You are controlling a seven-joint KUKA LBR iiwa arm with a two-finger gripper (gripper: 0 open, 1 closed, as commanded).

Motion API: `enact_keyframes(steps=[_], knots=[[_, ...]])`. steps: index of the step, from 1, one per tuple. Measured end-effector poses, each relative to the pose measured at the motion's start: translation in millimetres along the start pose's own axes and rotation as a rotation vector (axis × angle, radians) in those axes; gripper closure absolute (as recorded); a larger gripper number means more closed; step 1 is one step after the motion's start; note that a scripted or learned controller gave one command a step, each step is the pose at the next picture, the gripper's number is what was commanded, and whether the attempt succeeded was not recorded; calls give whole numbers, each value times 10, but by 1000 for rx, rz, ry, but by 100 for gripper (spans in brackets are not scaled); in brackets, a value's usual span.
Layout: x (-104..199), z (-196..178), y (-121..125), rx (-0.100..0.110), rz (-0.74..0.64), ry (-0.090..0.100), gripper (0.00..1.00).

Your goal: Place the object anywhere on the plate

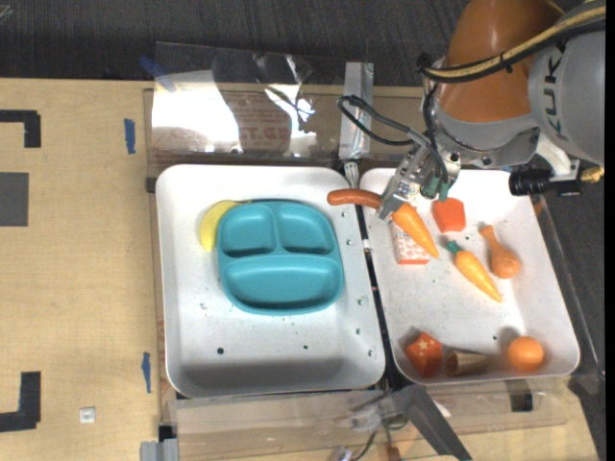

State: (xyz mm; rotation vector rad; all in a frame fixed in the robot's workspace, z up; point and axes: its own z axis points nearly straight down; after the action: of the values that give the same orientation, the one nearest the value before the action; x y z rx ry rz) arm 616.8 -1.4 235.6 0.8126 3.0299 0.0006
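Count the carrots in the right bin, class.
2: one carrot lies just below the gripper; the other carrot lies mid-bin. The arm may hide more.

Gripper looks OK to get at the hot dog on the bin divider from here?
Probably yes. The hot dog lies on the rim between the bins with nothing on top of it, and the gripper hangs just right of it. The carrot below sits apart from it.

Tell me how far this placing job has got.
Done: nothing rests on the teal plate in the left bin. In hand: the gripper hangs over the right bin, by a carrot; its hold is unclear. Left: grasp an item and carry it to the plate.
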Motion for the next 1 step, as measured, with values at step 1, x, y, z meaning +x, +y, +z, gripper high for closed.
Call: enact_keyframes(steps=[1], knots=[[791, -219, 276, -4, -38, 0, 100]])
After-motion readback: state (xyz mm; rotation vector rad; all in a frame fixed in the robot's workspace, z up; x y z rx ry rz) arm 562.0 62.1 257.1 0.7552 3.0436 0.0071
